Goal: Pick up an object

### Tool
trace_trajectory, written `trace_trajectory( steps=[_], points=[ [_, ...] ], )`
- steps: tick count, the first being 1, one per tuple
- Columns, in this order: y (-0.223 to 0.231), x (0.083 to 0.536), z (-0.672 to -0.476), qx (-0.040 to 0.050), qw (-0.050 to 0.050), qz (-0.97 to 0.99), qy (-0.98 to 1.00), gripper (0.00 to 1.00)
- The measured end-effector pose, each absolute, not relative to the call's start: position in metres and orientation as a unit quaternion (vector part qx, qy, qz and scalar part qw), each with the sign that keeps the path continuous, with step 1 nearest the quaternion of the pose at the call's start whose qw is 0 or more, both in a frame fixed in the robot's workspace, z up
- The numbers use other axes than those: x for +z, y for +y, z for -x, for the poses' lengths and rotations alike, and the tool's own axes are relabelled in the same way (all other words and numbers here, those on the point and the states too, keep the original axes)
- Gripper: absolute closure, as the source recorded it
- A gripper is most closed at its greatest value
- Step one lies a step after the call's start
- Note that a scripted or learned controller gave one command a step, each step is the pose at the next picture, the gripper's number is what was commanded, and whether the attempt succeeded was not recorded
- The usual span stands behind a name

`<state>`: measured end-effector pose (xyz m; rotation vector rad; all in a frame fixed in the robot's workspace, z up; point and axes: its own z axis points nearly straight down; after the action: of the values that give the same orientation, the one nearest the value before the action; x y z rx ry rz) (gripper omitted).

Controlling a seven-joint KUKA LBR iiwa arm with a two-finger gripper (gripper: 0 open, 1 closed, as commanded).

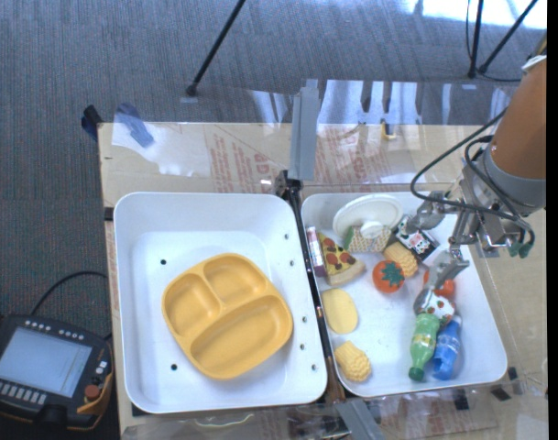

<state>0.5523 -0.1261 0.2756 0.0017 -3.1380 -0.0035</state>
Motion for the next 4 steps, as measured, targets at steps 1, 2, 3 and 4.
trace_trajectory(
  steps=[1,2,3,4],
  points=[
    [-0.165,0.122,-0.585,-0.0028,0.008,0.0,-1.0,0.0],
    [-0.191,0.084,-0.53,-0.0017,0.003,0.058,-0.998,0.0],
    [-0.093,0.085,-0.494,-0.0023,0.002,0.051,-0.999,0.0],
    [-0.081,0.084,-0.504,-0.0008,0.003,0.082,-0.997,0.0]
  ],
)
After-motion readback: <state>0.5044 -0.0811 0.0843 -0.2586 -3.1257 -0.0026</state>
